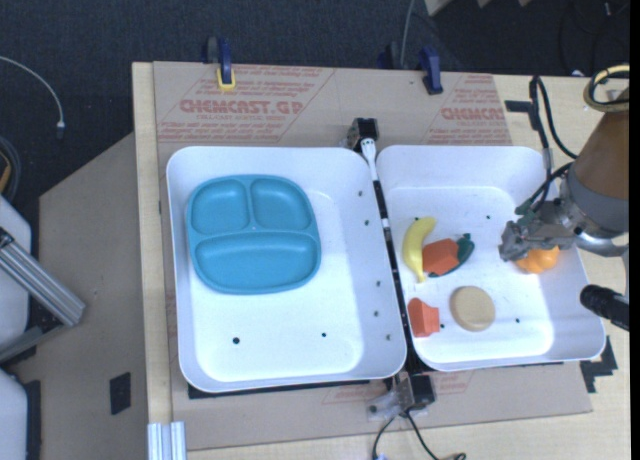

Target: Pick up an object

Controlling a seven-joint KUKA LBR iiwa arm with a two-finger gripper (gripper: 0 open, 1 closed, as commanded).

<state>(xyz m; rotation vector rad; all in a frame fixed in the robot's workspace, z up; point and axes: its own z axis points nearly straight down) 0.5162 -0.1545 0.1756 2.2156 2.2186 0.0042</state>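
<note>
I see the gripper point(528, 244) low in the right bin point(440, 163), right at an orange fruit point(541, 260) by the far wall; whether it pinches it I cannot tell (metal hides the contact); nothing looks lifted yet; banana point(415, 245), carrot point(442, 256), round biscuit point(473, 308) lie untouched.

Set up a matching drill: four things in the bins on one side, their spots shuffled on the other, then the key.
1. blue divided plate
2. banana
3. tan round piece
4. orange fruit

a. under the gripper, right bin's right side
b. left bin
c. right bin's left side, by the divider
d. right bin's near part, right of a red block

Pairs: 1-b, 2-c, 3-d, 4-a
</note>
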